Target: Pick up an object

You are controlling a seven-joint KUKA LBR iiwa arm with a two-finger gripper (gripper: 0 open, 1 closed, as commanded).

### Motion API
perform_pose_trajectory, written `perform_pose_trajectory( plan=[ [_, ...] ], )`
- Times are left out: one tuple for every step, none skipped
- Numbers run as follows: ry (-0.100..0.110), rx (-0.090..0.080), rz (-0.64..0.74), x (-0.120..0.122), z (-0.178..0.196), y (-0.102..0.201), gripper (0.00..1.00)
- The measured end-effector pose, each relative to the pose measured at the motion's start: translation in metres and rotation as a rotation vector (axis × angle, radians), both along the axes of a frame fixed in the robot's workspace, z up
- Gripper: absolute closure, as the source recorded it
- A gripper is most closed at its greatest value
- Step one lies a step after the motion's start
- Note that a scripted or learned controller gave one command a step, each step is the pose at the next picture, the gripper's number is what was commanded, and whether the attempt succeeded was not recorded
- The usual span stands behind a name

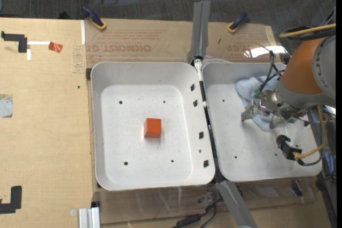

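- Looking down on the right bin [235, 163], we see the arm [307, 69] cover much of a pale blue-white cloth [247, 88], so the cloth's full outline is hidden from us.
- We find the gripper [255, 112] low over the cloth's near edge, its metal fingers hard to separate from the crumpled fabric.
- We cannot tell how far the gripper is spread, nor whether it has any cloth between its tips; it looks to be touching or just above the fabric.
- We see an orange block [153, 127] lying alone near the middle of the left bin [107, 168], well apart from the gripper.
- We note the arm's wrist cut off at the right.
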State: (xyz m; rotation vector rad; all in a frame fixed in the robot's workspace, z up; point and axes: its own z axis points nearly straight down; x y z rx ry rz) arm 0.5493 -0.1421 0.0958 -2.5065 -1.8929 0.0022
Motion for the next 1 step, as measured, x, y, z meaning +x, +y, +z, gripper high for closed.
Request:
perform_pose_trajectory(
  plan=[
    [0.001, 0.0, -0.002, -0.0001, 0.0089, -0.0009, 1.0]
  ],
)
